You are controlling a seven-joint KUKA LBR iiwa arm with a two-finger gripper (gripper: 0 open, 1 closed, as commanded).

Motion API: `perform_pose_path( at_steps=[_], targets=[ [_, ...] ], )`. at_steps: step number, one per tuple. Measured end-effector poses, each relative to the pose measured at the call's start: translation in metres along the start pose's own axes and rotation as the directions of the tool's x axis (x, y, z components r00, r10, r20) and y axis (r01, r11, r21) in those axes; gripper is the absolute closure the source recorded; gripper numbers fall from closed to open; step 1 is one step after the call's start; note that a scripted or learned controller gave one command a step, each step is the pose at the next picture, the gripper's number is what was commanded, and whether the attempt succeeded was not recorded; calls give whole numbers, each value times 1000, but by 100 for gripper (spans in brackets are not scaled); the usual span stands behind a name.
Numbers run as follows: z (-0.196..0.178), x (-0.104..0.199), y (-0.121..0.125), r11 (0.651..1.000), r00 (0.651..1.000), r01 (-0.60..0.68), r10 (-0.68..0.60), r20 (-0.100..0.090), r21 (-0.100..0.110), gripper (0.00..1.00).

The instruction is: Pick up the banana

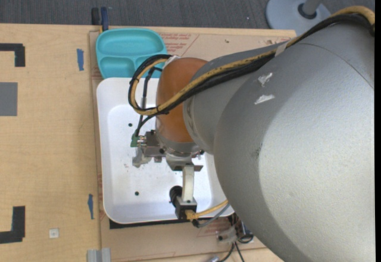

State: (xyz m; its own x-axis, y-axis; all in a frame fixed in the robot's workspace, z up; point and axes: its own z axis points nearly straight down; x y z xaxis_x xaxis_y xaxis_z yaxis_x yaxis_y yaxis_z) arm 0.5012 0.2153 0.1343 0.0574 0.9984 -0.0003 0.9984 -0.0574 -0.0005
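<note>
The grey arm (286, 136) fills the right side, its orange band (178, 100) above a white bin (116, 136) with a teal tray (128, 49) behind it, and the gripper (143, 150), state untellable, hangs over the bin's middle; I cannot pick out the banana.

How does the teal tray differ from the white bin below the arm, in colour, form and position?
The teal tray is turquoise; the white bin is plain white. The teal tray is split into compartments by ridges, while the white bin shows one flat floor. The teal tray lies at the far end of the bench and looks smaller; the white bin lies nearer, under the arm's orange band. Both are shallow with rounded corners, and the arm partly hides both.
</note>
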Motion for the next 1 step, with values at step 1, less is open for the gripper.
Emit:
perform_pose_path(
  at_steps=[1],
  targets=[
    [-101, -59, -12, 929, 929, 371, -371, 0, -2, 0]
  ],
)
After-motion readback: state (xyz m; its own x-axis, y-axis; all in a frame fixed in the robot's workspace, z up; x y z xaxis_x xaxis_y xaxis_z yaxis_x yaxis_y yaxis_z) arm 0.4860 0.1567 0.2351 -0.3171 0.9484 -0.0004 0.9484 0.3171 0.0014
